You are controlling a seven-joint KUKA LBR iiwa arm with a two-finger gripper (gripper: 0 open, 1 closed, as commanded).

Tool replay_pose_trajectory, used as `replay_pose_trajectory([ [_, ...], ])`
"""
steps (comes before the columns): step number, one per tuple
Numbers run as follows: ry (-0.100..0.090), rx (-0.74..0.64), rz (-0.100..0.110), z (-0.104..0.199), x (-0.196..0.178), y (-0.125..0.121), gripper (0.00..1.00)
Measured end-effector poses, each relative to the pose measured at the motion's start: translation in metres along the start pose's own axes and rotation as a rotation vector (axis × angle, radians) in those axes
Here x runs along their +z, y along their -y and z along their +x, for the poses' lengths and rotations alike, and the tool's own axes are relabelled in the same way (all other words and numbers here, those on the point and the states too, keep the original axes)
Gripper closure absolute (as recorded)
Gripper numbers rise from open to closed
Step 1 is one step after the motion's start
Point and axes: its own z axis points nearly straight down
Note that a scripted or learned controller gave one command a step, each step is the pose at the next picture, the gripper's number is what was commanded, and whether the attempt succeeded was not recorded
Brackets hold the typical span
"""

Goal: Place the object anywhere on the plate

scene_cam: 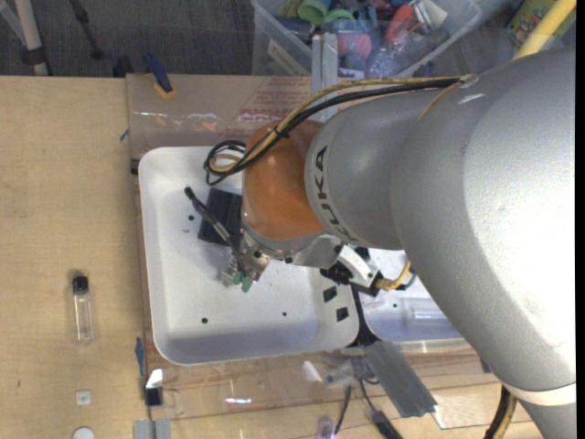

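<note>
Left bin (183,323): floor open along front and left wall. Arm (411,172): covers the bin's right half. Cables (228,158): looped over the rear. Surface (55,199): broad bare stretch left; vial (82,307) standing near front.

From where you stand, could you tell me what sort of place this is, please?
Probably a robotics lab bench: a grey KUKA arm reaches over a shallow white bin on a wooden bench, with a clear tub of assorted objects behind.

A clear vial (82,307) lies on the wooden bench (55,172); a toy-filled clear tub (366,16) stands behind.
</note>
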Motion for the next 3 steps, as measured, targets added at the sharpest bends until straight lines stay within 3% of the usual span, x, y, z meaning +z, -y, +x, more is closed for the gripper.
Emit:
replay_pose_trajectory([
  [1, -0.005, 0.556, 0.013, 0.021, -0.022, -0.022, 1.00],
  [2, -0.017, 0.096, 0.013, -0.043, -0.006, -0.042, 1.00],
  [3, -0.007, -0.029, 0.005, 0.010, -0.002, 0.029, 1.00],
])
